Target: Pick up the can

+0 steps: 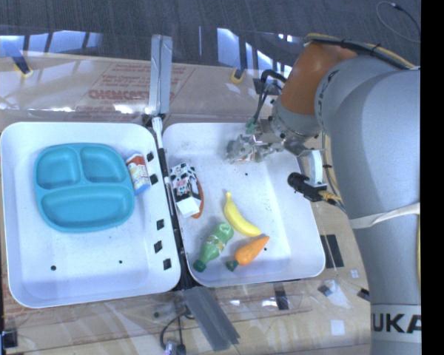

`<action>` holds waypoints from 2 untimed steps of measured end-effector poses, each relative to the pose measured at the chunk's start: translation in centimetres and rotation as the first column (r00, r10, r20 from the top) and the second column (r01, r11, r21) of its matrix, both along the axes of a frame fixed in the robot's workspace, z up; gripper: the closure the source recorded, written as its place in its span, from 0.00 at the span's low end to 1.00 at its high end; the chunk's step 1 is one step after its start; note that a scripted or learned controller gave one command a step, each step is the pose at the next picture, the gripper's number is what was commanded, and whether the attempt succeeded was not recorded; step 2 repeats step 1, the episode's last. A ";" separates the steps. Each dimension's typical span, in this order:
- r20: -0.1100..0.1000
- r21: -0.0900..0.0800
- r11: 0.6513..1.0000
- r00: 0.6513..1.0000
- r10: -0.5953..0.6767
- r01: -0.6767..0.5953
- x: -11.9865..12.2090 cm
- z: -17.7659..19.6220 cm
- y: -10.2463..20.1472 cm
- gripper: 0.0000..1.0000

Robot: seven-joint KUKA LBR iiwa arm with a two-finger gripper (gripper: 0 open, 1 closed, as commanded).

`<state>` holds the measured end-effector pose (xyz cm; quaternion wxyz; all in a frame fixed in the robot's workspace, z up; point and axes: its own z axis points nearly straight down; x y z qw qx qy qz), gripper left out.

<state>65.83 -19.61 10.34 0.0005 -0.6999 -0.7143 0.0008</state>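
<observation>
The can (138, 172) lies in the left bin (22, 265), touching the right edge of a blue divided plate (83, 186). The right bin (300, 250) holds a black-and-white carton (183, 186), a banana (240, 217), a green bottle (212, 245) and a carrot (249, 251). The gripper (243, 150) hangs over the far part of the right bin, well apart from the can.

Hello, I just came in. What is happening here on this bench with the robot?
A grey KUKA arm reaches in from the right, and its gripper is over the far part of the right bin. That bin holds a banana, a carrot, a green bottle and a small carton. The can it should pick up lies in the left bin, beside the blue divided plate, untouched.
</observation>
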 end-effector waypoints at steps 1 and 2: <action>0.002 0.000 1.000 1.000 0.029 -0.029 -0.1 11.3 6.2 1.00; 0.002 0.000 1.000 1.000 0.029 -0.029 -0.1 11.3 6.2 1.00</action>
